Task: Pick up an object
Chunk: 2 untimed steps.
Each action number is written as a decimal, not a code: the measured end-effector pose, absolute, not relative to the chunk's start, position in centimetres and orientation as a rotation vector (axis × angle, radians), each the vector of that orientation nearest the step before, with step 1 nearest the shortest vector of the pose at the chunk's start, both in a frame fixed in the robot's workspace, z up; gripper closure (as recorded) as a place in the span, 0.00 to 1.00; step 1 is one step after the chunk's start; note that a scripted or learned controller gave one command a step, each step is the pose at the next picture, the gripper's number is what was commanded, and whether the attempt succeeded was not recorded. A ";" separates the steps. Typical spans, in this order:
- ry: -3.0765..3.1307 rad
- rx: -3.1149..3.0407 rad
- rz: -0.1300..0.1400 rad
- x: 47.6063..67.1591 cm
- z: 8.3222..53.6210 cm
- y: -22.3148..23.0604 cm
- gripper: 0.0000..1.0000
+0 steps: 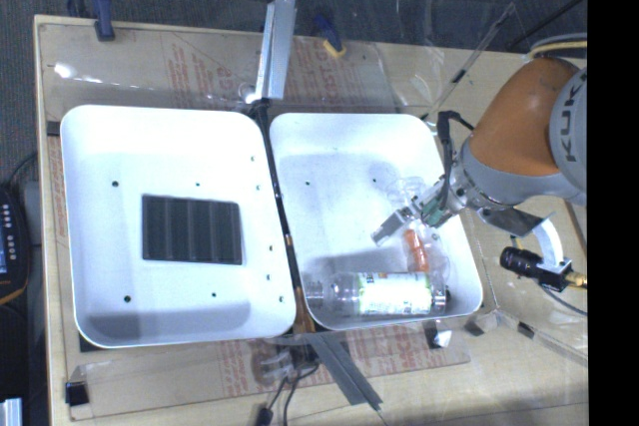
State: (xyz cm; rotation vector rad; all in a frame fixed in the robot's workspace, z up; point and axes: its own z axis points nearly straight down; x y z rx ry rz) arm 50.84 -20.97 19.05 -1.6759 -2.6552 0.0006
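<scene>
Bottle [379, 293] is the likeliest thing to pick: a clear plastic one with a white label, lying on its side along the near wall of the right bin [329, 140]. Its long axis runs left to right across the view, cap end toward the bin's right corner.

Going from large to small: the left bin [90, 214] holds a dark ribbed tray [192, 229], well apart from the arm [519, 140]. The right bin holds the bottle, a small orange piece [416, 251] just above the bottle's right end, and some clear crinkled plastic [404, 190] further up.

The gripper [399, 219] reaches in from the right, low over the right bin's middle, pointing down and left. Whether its fingers are spread or pressed together I cannot tell, and nothing shows between them.

From the gripper the bottle lies toward the near wall, close by, slightly to its left. My judgement is that a grasp would want the fingers set across the bottle's width, not along its length.
</scene>
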 end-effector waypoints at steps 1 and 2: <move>-2.658 -1.667 0.002 54.0 14.0 -21.0 0.00; -2.684 -1.631 0.000 51.3 18.3 -21.0 0.00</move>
